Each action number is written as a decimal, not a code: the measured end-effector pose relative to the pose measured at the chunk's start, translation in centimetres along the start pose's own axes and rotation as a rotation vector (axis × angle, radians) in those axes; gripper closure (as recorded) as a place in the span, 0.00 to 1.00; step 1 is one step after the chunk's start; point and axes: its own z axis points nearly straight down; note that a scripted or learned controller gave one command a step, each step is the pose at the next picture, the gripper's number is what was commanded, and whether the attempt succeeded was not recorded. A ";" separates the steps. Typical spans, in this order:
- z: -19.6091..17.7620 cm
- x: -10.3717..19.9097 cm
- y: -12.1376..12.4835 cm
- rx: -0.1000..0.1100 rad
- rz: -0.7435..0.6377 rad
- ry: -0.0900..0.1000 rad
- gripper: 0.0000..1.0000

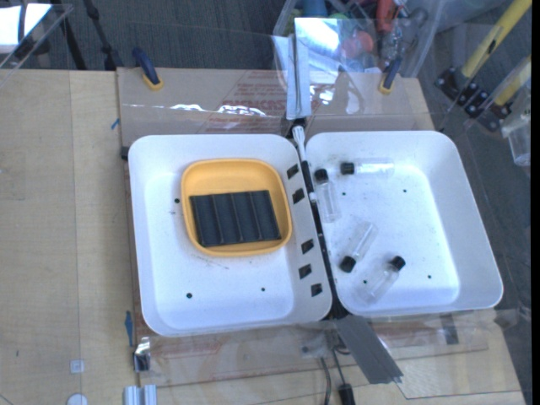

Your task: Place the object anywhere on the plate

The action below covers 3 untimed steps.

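Note:
A yellow plate (196, 178) sits in the left white bin (160, 285), holding a dark ribbed rectangular block (234, 218) flat on its middle. In the right white bin (464, 251) lie several clear vials with black caps: one near the back (364, 169), one by the divider (324, 194), one in the middle (356, 248), and one toward the front (381, 278).
A clear plastic sheet and a transparent box of colourful items (363, 15) stand behind the bins. Blue clamps (150, 72) hold the back board. The wooden bench (51, 226) extends to the left. Yellow-and-black equipment (489, 49) stands at the upper right.

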 end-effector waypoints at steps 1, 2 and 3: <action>-3.9 -0.1 -0.5 -0.001 -0.353 -0.001 1.00; -3.8 -0.8 -1.0 -0.002 -0.676 -0.002 1.00; -3.7 -1.9 -2.5 -0.002 -1.007 -0.001 1.00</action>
